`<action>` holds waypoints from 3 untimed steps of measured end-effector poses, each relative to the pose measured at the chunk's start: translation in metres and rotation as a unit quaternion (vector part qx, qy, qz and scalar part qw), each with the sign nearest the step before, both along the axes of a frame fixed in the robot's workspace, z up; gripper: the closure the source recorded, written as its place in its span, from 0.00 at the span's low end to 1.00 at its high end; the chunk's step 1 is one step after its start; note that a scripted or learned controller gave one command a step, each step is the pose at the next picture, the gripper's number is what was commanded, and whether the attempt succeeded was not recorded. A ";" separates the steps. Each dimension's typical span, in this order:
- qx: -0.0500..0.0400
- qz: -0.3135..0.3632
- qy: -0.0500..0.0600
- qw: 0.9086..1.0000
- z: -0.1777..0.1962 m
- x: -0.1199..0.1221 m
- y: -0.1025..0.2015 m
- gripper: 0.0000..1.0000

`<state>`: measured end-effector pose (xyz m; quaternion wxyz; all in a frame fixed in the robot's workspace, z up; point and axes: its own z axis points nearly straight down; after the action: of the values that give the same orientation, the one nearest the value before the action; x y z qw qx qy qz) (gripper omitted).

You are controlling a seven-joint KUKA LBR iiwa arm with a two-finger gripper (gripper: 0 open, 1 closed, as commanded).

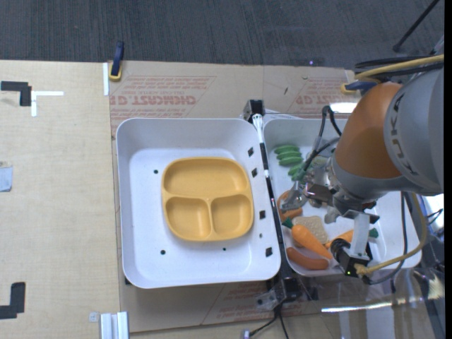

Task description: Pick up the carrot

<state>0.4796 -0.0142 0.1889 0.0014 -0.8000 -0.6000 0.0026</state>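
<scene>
The carrot [311,238] is orange and tapered and lies in the front part of the right bin [274,128], pointing toward the front right. My gripper [299,192] hangs over the left side of that bin, a little behind the carrot and apart from it. The grey arm with its orange band [374,136] covers much of the right bin's middle and right side.
A brown sausage [308,259] lies just in front of the carrot and a tan cracker [312,224] just behind it. Green pods [288,154] sit at the back of the right bin. The left bin [141,210] holds a yellow divided plate [171,177].
</scene>
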 end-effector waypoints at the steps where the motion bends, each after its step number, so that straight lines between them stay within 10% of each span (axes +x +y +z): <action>1: 0.000 -0.039 0.000 0.999 0.000 -0.001 -0.044 0.00; 2: 0.001 0.110 -0.001 0.994 -0.055 -0.001 -0.097 0.00; 3: 0.000 0.110 -0.004 0.994 -0.097 0.001 -0.080 0.00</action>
<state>0.4802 -0.0940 0.0921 -0.0013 -0.7290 -0.6845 -0.0005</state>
